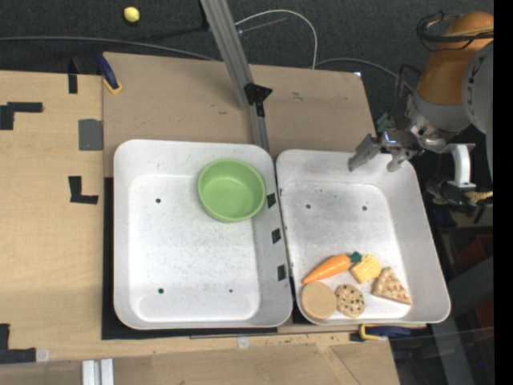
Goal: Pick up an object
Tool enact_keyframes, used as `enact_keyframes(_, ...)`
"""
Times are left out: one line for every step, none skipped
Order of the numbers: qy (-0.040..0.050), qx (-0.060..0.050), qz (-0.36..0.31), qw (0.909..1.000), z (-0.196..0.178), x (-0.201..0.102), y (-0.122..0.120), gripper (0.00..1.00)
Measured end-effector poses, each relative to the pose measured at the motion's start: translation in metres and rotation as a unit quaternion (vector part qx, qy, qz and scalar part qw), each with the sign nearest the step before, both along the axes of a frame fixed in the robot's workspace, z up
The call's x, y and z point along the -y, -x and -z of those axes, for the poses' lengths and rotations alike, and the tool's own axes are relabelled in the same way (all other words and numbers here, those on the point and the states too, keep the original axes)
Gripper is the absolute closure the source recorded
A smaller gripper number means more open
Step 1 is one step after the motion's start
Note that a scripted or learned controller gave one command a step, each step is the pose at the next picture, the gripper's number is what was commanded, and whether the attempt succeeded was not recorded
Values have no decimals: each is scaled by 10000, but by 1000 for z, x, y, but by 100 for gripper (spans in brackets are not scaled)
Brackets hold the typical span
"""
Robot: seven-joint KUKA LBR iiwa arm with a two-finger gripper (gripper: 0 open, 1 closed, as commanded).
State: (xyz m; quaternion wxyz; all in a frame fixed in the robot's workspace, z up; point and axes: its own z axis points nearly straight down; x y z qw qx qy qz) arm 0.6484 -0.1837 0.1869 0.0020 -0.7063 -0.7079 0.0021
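Note:
In the right bin [337,207], near its front edge, lie several toy foods: an orange carrot [327,268], a yellow corn piece [366,267], a pizza slice [391,286], a chocolate-chip cookie [349,300] and a tan round disc [318,301]. A green bowl [232,189] stands in the left bin [160,247], at its back right. My gripper [375,158] hangs over the right bin's back right corner, far from the foods. Its two fingers stand apart, open, with nothing between them.
A grey metal pole [232,46] slants from the top of the view down to the gap between the bins. Cables run across the dark floor behind the bench. A small yellow ball [131,14] lies off the bench at the back left.

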Motion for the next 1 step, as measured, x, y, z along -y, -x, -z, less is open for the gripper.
enact_keyframes(-3,-5,2,10000,51,-7,9,0)
